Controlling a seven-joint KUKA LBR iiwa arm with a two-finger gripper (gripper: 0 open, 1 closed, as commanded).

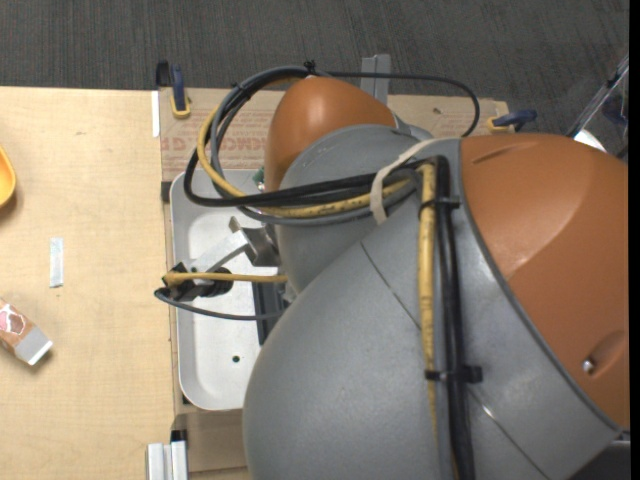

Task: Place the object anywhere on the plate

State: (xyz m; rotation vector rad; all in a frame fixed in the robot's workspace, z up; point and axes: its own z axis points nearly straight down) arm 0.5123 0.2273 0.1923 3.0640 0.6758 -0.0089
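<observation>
The grey arm point(400, 348) with its orange bands covers most of the camera view and hangs over the white bin point(205, 368). From under the arm, a grey metal part of my gripper point(250, 240) pokes out low over the bin's left half. Black and yellow cables point(205, 280) loop out from the wrist across the bin's left wall. The arm hides whatever lies beneath it in the bin.
On the wooden bench left of the bin lie a small wrapped packet point(22, 335), a thin white strip point(56, 263) and an orange thing point(4, 178) at the edge. Blue clamps point(176, 80) point(512, 120) sit at the back.
</observation>
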